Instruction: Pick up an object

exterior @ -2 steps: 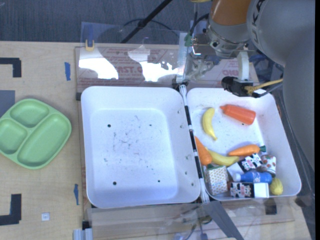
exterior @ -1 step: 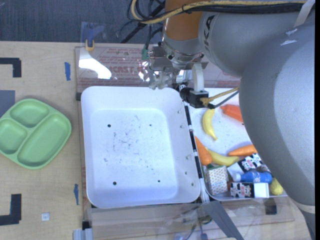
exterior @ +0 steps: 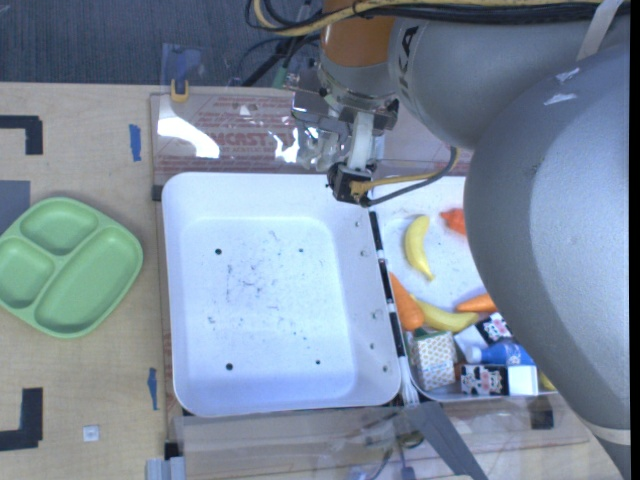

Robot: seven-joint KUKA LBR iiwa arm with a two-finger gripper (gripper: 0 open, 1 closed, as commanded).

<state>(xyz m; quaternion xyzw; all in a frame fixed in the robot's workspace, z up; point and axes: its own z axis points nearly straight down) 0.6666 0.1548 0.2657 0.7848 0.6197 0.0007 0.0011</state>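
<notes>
Just right of the shallow white left bin [exterior: 260, 268], small printed cartons [exterior: 435, 360] lay nearest, then an orange carrot [exterior: 405, 303] and a curved yellow banana [exterior: 418, 248] farther back. The grey two-finger gripper [exterior: 335, 148] hung above that bin's far right corner, apart from them. I could not tell whether it was open or closed.

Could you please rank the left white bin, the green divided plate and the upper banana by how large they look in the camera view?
Largest to smallest:
1. left white bin
2. green divided plate
3. upper banana
</notes>
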